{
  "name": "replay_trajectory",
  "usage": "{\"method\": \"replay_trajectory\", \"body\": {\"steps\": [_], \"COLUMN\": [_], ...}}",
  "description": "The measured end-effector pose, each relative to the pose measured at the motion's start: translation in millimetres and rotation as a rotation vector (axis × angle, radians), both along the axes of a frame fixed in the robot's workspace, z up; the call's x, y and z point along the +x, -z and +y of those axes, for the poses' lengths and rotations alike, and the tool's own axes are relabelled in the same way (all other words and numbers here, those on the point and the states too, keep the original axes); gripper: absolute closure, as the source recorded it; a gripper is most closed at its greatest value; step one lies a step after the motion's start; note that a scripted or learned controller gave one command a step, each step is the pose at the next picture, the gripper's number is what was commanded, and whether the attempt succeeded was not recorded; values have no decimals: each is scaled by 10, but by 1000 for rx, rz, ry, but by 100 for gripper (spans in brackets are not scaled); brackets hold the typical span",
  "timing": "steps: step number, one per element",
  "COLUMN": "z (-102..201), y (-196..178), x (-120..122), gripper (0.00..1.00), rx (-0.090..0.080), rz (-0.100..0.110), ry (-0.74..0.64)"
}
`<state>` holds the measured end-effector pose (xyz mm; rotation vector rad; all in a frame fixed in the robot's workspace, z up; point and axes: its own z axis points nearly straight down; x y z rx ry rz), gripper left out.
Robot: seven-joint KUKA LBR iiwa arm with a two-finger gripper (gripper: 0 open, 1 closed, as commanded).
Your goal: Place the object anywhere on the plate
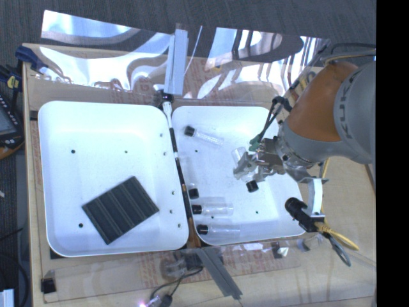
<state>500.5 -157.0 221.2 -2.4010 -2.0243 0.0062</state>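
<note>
Three clear vials with black caps lie loose in the right bin, and a fourth vial hangs over that bin, clamped between the fingers of the gripper, presumably lifted for carrying. It looks transparent, with its black cap lowest. The dark ribbed plate waits in the left bin, well apart.

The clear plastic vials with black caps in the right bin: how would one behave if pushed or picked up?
The clear plastic vial with a black cap lies on its side, so a push would probably roll it. It looks empty and thin-walled, so likely light. Its smooth round wall may slip between fingers. The dark ribbed plate might check rolling.
</note>
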Motion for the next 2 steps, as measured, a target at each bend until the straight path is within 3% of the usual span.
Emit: {"method": "replay_trajectory", "body": {"steps": [1,2], "z": [768,1727], "y": [310,309], "x": [174,-252], "gripper": [100,100], "rx": [2,2], "rz": [3,3], "ry": [-121,-26]}}
